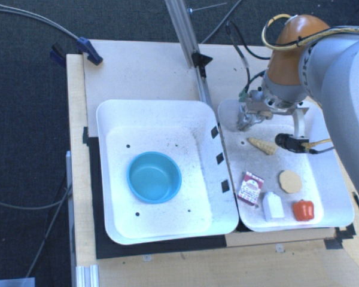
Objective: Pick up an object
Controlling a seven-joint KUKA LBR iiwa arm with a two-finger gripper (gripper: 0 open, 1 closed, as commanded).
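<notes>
Two glossy white bins (167, 220) — round blue bowl (154, 177), ridged cone (262, 145), flat tan disc (291, 182); metal jaws (246, 122), state unclear.

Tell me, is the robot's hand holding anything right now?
No, nothing sits between the fingers of the hand. It hangs over the far end of the right bin, just above the little cone, without touching it.

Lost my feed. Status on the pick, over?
Gripper low over right bin's far end, holding nothing seen. Cone nearest, just beside it. Nothing in the way.
</notes>
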